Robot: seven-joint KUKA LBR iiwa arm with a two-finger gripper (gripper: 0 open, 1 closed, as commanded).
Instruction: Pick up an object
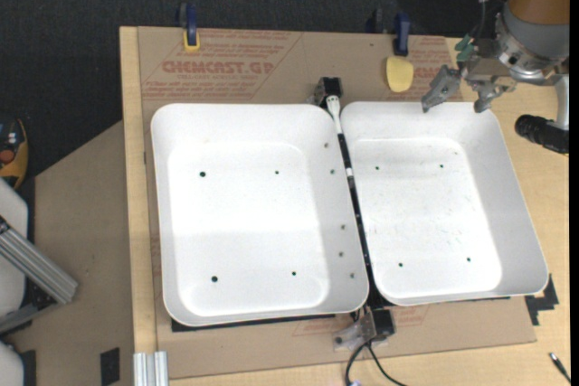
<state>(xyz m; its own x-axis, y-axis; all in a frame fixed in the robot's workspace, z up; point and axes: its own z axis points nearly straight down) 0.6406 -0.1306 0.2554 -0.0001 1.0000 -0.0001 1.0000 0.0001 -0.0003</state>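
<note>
The arm reaches in at the upper right of the camera view, its orange band at the top corner and the grey wrist below it. The jaws [460, 94] hang over the far edge of the right bin [507, 194], just above its back rim. They stand spread apart, one finger [439, 92] slanting to the left and the other pointing down toward the right, with nothing between them. The only loose thing in sight is a small pale yellow object [399, 73], which lies on the brown cardboard sheet [271, 59] behind the bins, outside both of them, near the back left corner of the right bin and just below a blue clamp [402, 33]. It sits a little left of the jaws and apart from them. The left bin [172, 194] lies beside the right one, the two meeting along a dark strip [348, 185] that runs down the middle. The inner floors of both bins show white with a few dark dots. A second clamp [189, 24] with a yellow tip grips the cardboard's far edge at the left. The cardboard rests on the desk [552, 339].
</note>
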